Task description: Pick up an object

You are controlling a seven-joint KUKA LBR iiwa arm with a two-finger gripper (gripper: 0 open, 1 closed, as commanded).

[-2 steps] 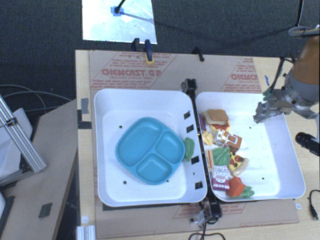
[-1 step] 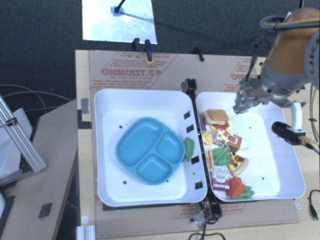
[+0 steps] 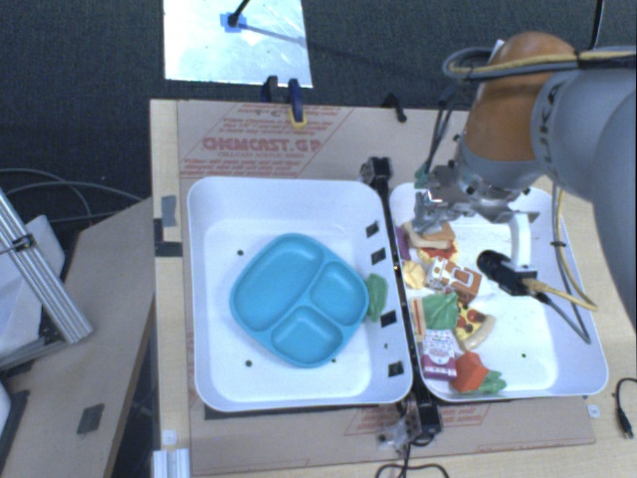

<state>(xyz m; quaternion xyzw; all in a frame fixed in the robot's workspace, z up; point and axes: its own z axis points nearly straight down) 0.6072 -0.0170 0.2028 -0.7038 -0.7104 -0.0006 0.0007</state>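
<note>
The right bin holds a pile of toy food along its left side: a sandwich-like piece, a small printed box, a green piece, a pizza slice, a red packet and a red and green vegetable. My gripper hangs over the far left part of this bin, just above the sandwich-like piece. The wrist hides its fingertips, and nothing shows between them.
The left bin holds a blue divided plate with a green leafy piece at its right edge. A black divider with clips runs between the bins. The right half of the right bin is bare white floor.
</note>
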